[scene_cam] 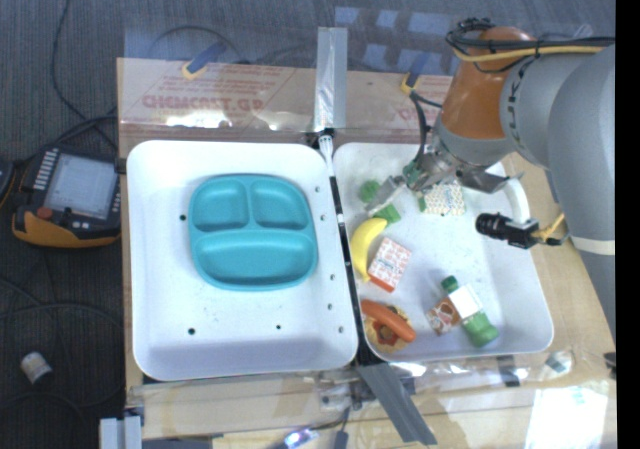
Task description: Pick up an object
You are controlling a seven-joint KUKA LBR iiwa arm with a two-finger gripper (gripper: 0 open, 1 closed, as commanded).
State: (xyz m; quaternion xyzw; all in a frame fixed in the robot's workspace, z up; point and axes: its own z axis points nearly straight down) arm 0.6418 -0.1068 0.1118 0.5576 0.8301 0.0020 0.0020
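Observation:
My gripper (420, 175) hangs low over the far part of the right bin (530, 282), under the orange band of the arm (478, 97). Right beside it lie a white dotted packet (443, 200) and two small green pieces (371, 190) (386, 210). Nearer the front are a yellow banana (365, 242), a small patterned box (390, 264), a green bottle (468, 312) and an orange-red hot dog toy (388, 322). I see nothing lifted off the bin floor.
The left bin (160, 337) holds a teal divided plate (252, 232). A black cylindrical part (503, 227) sticks out over the right bin's right side. A handheld pendant (68, 197) lies on the floor at the left.

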